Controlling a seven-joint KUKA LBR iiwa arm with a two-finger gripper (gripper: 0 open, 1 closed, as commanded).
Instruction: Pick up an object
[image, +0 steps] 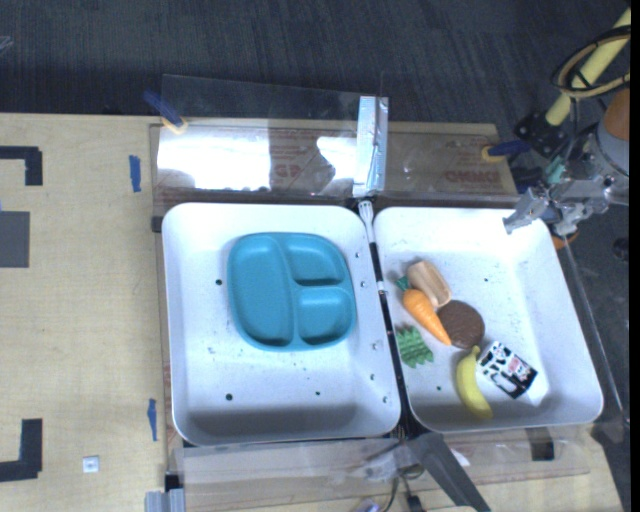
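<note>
Hovering at the far right corner of the right bin (575, 330), the claw (548, 205) grips nothing; whether it is spread I cannot tell. Below and left of it lie a carrot (428, 315), bread roll (430, 279), banana (470, 384) and small carton (508, 369), crowded together. Better to drop on the carton, which lies clearest. The counter (75, 330) is pale wood.

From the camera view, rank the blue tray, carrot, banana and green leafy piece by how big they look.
Largest to smallest:
1. blue tray, far the biggest
2. carrot and banana, which look about alike in length, so I won't split them
3. green leafy piece, the smallest
</note>
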